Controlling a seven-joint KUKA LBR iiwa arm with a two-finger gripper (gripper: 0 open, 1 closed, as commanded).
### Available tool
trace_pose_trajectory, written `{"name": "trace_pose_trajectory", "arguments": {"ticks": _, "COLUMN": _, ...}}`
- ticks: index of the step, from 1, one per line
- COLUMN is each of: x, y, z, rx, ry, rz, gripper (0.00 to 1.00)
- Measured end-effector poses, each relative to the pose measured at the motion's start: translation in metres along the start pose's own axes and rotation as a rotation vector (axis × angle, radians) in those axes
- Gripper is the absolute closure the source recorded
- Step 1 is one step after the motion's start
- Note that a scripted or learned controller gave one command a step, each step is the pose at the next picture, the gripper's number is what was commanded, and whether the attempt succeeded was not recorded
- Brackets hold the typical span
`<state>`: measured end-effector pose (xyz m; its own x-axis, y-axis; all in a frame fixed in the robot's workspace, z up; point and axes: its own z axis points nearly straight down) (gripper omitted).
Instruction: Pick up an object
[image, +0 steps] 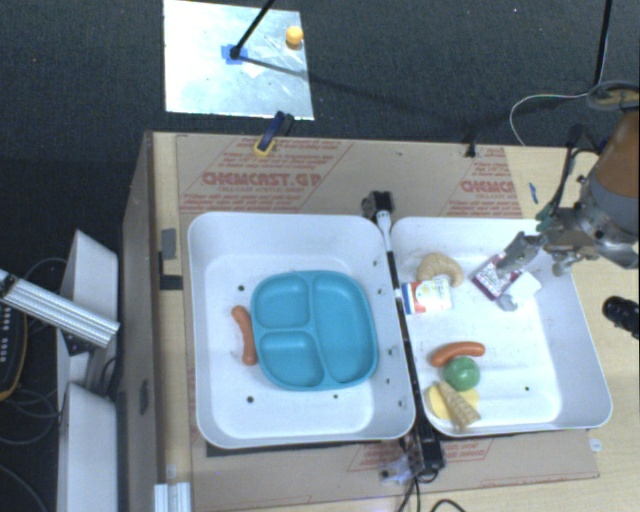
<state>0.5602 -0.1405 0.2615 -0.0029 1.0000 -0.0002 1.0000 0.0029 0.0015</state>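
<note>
Drop straight onto the purple-and-white packet (497, 278) near the right bin's (575, 400) far right corner, under the gripper (517, 252); jaw spread cannot be told, so confirm before lifting, avoiding the bin wall.

A robotics lab: paper-masked bench (300, 175), toy food in white bins (560, 400), loose cables (530, 105).

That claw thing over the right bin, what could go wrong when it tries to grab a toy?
1. The gripper hangs over a small purple-and-white packet that looks flat, so the grab might slip off.
2. The green ball, sausage and corn crowd together; a grab there could bump the neighbours.
3. The packet lies near the right bin's back wall.
</note>
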Motion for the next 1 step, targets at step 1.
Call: {"name": "trace_pose_trajectory", "arguments": {"ticks": 1, "x": 0.0369, "y": -0.0300, "z": 0.0841, "rx": 0.003, "ry": 0.001, "rz": 0.000, "gripper": 0.00}}
